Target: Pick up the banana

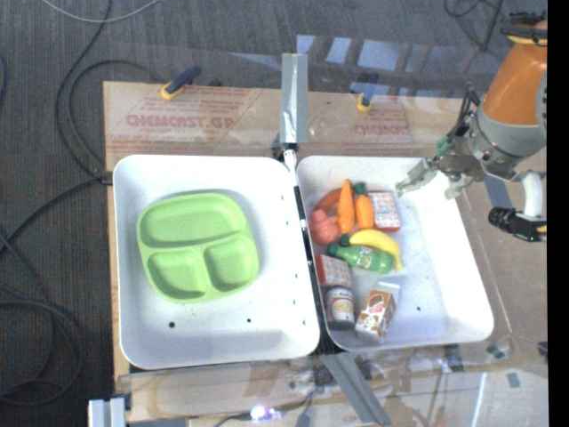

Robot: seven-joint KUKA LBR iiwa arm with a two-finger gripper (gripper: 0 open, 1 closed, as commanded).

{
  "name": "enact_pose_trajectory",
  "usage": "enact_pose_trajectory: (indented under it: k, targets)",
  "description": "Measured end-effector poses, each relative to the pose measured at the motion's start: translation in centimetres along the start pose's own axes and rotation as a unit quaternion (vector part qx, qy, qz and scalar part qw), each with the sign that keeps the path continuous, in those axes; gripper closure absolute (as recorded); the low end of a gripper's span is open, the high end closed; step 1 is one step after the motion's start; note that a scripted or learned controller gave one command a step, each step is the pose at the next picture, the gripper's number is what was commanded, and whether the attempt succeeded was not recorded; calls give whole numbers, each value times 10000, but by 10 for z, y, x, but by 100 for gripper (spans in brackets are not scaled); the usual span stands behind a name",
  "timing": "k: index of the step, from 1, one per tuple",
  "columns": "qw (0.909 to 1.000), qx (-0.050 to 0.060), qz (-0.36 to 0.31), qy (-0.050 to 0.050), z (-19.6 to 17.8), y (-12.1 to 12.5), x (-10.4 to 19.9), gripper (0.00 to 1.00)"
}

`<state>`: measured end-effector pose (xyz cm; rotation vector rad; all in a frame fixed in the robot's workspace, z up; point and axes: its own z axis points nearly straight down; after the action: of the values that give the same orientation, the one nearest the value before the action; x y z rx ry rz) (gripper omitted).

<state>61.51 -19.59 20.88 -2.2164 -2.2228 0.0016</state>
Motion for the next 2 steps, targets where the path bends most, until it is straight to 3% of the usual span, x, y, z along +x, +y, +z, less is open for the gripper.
enact_pose_trajectory:
  k: [1,2]
  targets:
    - [10000,-8,78,-20,-41,45,35,0]
    - [10000,-48,-49,-24,101,8,47,0]
